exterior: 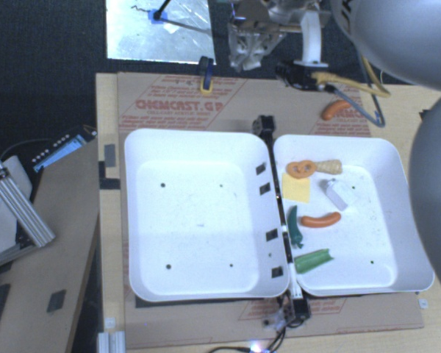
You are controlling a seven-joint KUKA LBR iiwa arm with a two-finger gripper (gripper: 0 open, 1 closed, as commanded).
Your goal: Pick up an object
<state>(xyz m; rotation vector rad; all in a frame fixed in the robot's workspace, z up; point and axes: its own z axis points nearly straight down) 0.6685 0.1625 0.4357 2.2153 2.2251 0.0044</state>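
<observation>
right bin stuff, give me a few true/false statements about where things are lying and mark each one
1. The yellow square lies in the right bin. True.
2. The orange sausage lies in the left bin. False: it is in the right bin, right of the yellow square and lower in the view.
3. The green pod lies near the divider between the two bins. True.
4. The gripper hangs over the right bin's objects. False: it is above the far end of the bench, beyond both bins.
5. An orange piece lies on the cardboard outside the bins. True.
</observation>
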